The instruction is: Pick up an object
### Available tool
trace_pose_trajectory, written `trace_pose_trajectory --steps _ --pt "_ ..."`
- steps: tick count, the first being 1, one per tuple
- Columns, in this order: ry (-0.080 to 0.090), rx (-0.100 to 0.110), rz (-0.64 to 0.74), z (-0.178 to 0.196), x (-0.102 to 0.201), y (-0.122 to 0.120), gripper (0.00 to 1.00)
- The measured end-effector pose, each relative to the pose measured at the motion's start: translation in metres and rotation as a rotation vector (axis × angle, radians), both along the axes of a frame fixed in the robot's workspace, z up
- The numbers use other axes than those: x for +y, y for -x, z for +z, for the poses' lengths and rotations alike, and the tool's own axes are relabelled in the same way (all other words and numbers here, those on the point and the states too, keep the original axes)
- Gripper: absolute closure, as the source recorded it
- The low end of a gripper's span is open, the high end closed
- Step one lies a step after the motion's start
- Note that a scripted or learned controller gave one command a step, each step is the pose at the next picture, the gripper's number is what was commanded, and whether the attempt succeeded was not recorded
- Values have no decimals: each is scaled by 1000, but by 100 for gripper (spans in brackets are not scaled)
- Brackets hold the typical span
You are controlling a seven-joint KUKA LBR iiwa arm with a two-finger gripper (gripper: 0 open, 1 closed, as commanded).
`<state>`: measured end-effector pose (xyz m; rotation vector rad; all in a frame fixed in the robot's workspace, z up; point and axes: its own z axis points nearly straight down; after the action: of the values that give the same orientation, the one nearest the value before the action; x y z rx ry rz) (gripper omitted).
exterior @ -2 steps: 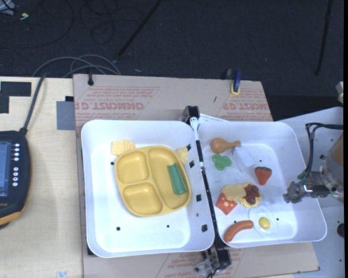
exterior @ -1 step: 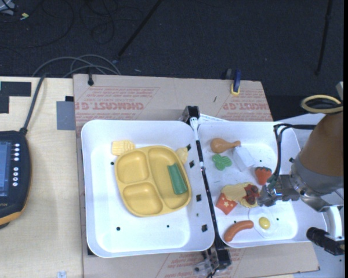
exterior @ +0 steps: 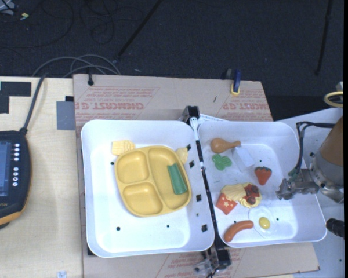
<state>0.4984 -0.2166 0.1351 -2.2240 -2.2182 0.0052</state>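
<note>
My gripper (exterior: 285,190) hangs over the right side of the right bin (exterior: 304,213), and the arm comes in from the right edge. Nothing shows in its grasp. Just to its left lies a red strawberry (exterior: 263,174). A fried egg (exterior: 263,222) and a sausage (exterior: 238,230) rest near the bin's front. A yellow and red food piece (exterior: 243,194), a red square (exterior: 226,204), a green leaf (exterior: 222,162) and a brown drumstick (exterior: 224,145) lie further left.
The left bin (exterior: 98,225) holds a yellow divided tray (exterior: 136,196) with a green piece (exterior: 177,178) in one compartment, and a small yellow waffle (exterior: 122,147) beside it. A black clamp bar (exterior: 202,184) joins the bins. A tablet (exterior: 3,175) lies far left.
</note>
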Motion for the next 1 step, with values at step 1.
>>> trace_pose_trajectory --steps 1 --pt "-8 1 11 0 102 -13 100"
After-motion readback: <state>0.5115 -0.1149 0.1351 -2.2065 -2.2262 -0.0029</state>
